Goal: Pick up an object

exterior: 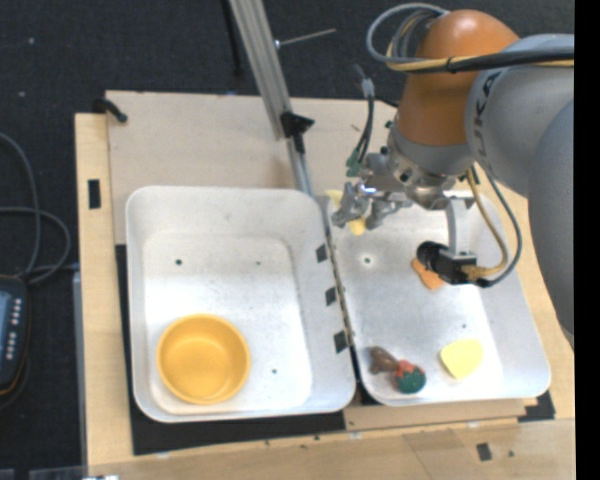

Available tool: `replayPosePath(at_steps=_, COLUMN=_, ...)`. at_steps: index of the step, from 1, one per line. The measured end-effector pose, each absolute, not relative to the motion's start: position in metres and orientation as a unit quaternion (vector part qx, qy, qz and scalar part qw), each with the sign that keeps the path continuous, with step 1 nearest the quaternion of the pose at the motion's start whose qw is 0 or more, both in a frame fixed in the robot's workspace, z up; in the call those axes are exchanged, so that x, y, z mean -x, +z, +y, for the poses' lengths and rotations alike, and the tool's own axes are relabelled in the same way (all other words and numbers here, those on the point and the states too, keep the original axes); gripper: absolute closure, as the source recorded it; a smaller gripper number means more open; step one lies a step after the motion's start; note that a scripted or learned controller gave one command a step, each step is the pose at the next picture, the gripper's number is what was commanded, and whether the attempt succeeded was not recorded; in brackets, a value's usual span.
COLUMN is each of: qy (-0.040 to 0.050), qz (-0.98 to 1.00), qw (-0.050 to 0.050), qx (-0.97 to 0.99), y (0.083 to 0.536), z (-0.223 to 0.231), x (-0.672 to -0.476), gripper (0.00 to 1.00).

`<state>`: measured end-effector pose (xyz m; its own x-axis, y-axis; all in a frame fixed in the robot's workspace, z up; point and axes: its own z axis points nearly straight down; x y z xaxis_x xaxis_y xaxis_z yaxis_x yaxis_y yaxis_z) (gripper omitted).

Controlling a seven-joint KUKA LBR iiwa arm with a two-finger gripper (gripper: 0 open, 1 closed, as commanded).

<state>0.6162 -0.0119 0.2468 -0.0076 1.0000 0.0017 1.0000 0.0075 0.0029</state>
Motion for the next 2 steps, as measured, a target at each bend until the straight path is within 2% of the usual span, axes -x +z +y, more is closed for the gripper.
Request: replayPosePath(at_steps=2, qy=0.0002, qz=0.71, qw=-0.001, qx=-0.705, y=0.23, z=0.088, x=-0.612, gripper=1.0)
